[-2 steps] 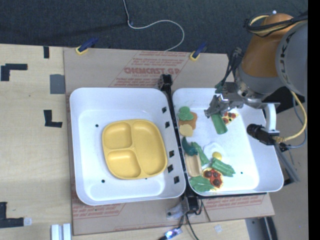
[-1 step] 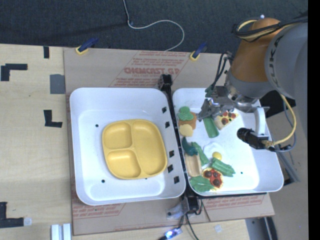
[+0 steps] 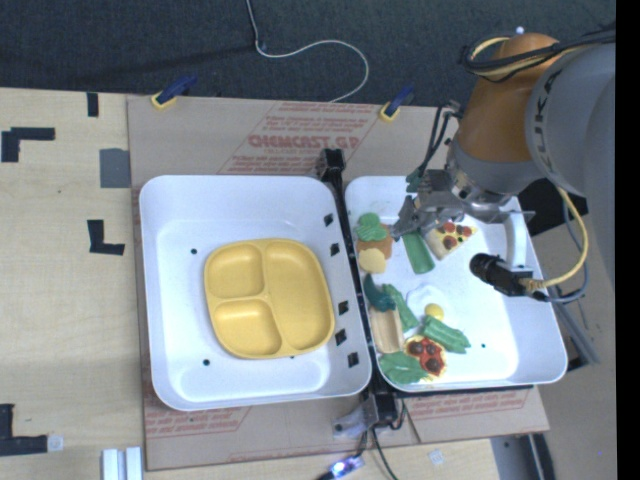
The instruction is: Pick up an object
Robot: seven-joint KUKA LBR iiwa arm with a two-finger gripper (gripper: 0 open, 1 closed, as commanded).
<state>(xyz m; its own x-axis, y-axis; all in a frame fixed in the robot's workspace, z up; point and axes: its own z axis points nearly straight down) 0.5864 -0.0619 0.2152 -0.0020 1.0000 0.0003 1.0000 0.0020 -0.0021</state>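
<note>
In the right bin [image 3: 520,353], smooth white plastic w/ rounded corners, we log glossy toy food: green cucumber [image 3: 417,252] under the gripper [image 3: 425,223], pizza slice [image 3: 449,236] just beside, leafy pieces nr the front. Left bin [image 3: 170,218]: yellow divided plate [image 3: 268,297], three wells, matte. Gripper sits low over the cucumber; we can't tell its state. Arm [image 3: 520,98] overhangs the bin's back corner.
</note>
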